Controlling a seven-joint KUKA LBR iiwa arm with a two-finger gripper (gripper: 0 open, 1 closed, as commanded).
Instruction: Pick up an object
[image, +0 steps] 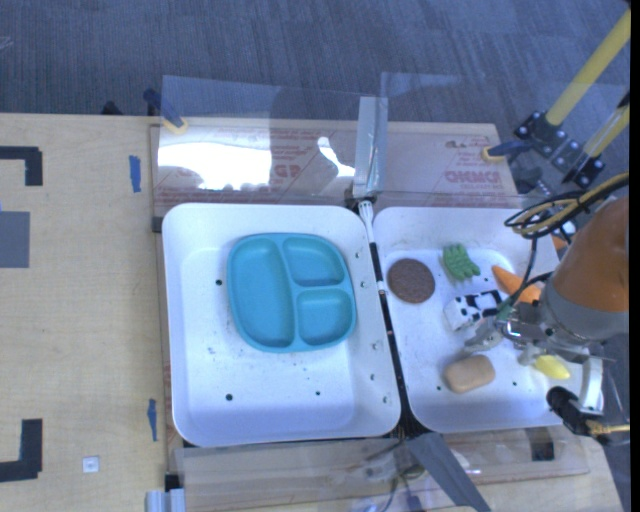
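Note:
The right bin (430, 400) holds several small items. A round brown cookie (411, 280) lies at its left, with a green toy (460, 262) and an orange carrot-like piece (508, 278) behind it. A black-and-white toy (470, 306) sits mid-bin, a tan bread-like lump (469, 374) near the front and a yellow piece (552, 368) at the right. My gripper (488, 336) hangs low between the black-and-white toy and the tan lump, just above the lump's upper right. Nothing shows in its grasp.
The left bin (200, 380) carries a blue three-part plate (293, 291). A clear plastic wall (370, 150) stands behind both bins. My arm's grey body and orange band (600, 270) cover the right bin's right side, with cables above them.

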